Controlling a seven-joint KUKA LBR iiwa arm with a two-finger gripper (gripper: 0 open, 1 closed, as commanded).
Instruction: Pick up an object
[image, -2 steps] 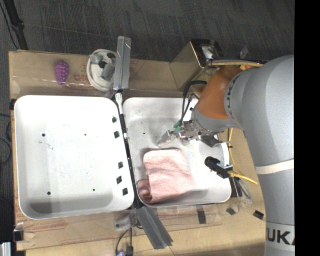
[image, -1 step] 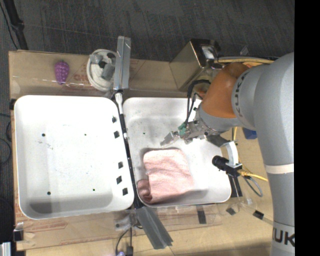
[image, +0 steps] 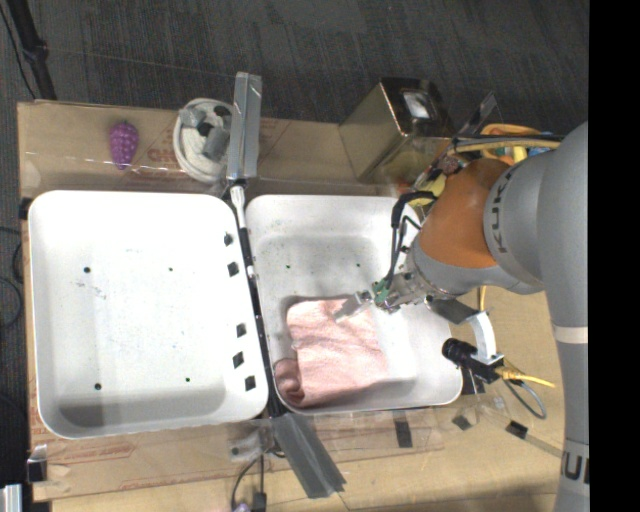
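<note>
A pink folded cloth (image: 335, 350) lies in the near part of the right bin (image: 300, 225). My gripper (image: 365, 300) reaches in from the right and sits at the cloth's far right corner, low over it. Its tips are small and partly blurred against the bin floor. Nothing shows held between them.
The left bin (image: 130, 300) lies beside the right one, split by a grey divider (image: 245, 290). Behind the bins sit a purple grape toy (image: 123, 142), a white tape roll (image: 203, 135) and a brown box (image: 400, 125). Cables and a black connector (image: 470, 355) hang at the right.
</note>
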